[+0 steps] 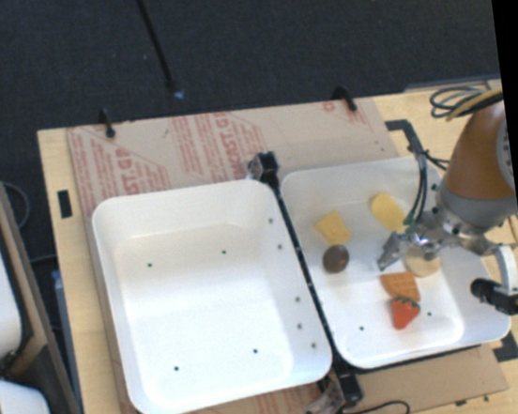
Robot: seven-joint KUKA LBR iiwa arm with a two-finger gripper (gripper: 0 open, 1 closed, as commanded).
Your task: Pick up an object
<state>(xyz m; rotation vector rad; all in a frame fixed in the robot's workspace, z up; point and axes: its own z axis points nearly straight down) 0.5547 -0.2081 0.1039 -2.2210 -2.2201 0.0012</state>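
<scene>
My gripper is down inside the right bin, near its right half. The grey arm with its orange band comes in from the right above it. A pale round object lies directly at the gripper, partly covered by it. Just below sit an orange piece and a red strawberry-like item. A yellow item lies just above the gripper. Further left are a yellow block and a brown ball.
The left bin is a shallow white tray beside the right one, with a black clip where the two bins meet. Both stand on cardboard over a wooden bench. Cables run at the upper right.
</scene>
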